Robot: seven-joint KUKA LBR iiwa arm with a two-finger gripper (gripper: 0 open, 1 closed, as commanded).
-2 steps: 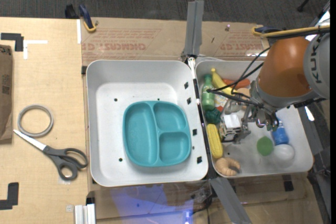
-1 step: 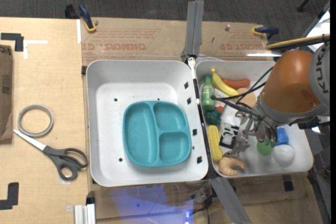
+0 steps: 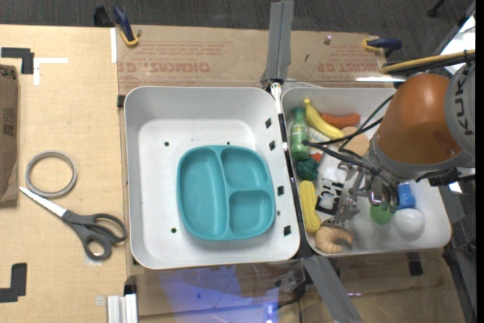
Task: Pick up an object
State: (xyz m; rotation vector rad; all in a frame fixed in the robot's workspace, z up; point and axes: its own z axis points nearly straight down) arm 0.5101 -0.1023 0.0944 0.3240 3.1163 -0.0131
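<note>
Leftmost, on the desk (image 3: 68,102), lie a tape ring (image 3: 51,173) and scissors (image 3: 79,223), well apart from the work. Next comes the left bin (image 3: 144,163), holding a teal tray (image 3: 225,193) with three compartments. Across the divider, the right bin (image 3: 431,238) carries the clutter: a corn cob (image 3: 308,205) along its left wall, a tan piece (image 3: 333,239) at the front, a green bottle (image 3: 299,134) and a banana (image 3: 321,122) toward the back, then a green ball (image 3: 380,213), a blue block (image 3: 406,196) and a white ball (image 3: 409,222) further right.

The jaws (image 3: 346,209) hang low in that bin, just above the tan piece and beside the corn. Whether they are spread or pressed together I cannot tell; wires and linkage blur their outline. Nothing is visibly pinched, so I judge the pick not yet made: closing on a thing and lifting remain.

The arm (image 3: 420,121) covers the bin's back right, hiding whatever lies beneath.
</note>
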